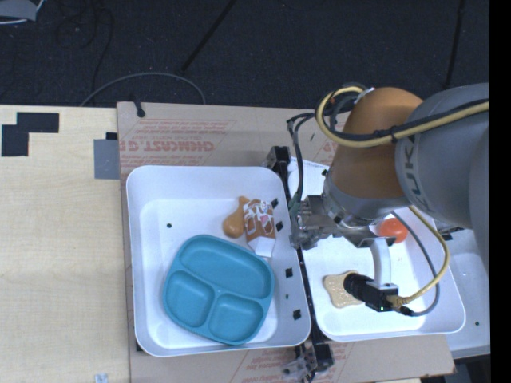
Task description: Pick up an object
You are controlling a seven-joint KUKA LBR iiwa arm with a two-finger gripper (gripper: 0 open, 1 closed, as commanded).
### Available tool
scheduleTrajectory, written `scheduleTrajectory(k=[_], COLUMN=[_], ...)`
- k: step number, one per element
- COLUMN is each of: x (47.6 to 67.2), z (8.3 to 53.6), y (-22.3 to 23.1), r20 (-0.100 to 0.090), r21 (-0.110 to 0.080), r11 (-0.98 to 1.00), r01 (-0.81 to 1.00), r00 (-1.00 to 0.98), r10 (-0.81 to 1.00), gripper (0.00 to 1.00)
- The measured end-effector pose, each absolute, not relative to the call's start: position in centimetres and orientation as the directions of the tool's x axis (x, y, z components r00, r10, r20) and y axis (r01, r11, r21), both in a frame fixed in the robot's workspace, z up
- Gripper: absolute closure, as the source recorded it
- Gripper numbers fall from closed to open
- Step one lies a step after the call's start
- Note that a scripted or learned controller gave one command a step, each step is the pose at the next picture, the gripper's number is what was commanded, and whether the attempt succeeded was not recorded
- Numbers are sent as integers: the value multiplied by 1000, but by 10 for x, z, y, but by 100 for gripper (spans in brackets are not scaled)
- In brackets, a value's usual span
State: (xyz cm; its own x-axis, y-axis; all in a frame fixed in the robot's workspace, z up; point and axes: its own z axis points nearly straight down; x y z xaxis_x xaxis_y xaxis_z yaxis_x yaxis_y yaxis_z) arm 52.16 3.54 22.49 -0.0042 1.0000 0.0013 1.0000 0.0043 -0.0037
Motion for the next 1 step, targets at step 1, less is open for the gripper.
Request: scheduleTrajectory(k=[1], x=[533], z=[216], y=[81], r20=[1], r21=[-4], r11=[5], r01=[1000], r00=[-5], r10=[1000], gripper=[100])
